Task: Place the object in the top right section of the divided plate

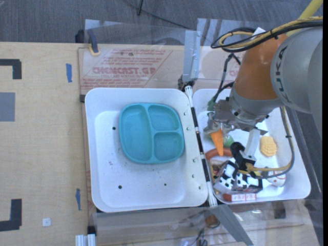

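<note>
arm (279, 70): bent in from right | pincer (219, 131): lowered, pointing down

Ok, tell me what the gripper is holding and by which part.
That cannot be told. The gripper is low in the right bin, at one end of an orange carrot, but a grip on it is not visible.

Two white bins (102, 188) are counted, one blue divided plate (136, 132), one orange carrot (218, 141), one yellow disc (268, 146), one spotted toy (238, 179)

You have a yellow ridged disc (268, 146) in the right white bin (300, 182), with a black-and-white spotted item (237, 179) near it.
</note>
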`<state>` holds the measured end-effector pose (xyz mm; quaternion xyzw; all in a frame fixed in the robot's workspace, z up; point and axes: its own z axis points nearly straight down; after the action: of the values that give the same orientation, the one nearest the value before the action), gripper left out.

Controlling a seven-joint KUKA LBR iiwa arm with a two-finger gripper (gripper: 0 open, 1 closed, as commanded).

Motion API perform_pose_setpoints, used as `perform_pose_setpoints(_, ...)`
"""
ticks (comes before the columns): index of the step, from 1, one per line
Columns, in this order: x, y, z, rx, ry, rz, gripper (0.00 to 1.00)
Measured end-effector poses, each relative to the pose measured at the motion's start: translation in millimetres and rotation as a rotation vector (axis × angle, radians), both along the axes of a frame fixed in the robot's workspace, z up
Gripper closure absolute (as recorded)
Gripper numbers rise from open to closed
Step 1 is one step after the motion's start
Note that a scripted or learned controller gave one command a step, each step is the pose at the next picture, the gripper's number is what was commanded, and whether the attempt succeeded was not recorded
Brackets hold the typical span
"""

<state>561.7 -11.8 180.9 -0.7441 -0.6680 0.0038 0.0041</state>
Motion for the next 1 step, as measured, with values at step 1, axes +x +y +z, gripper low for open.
perform_pose_setpoints(1, -29.3, 60.6, 13.6, 0.001, 0.001, 0.192, 1.00)
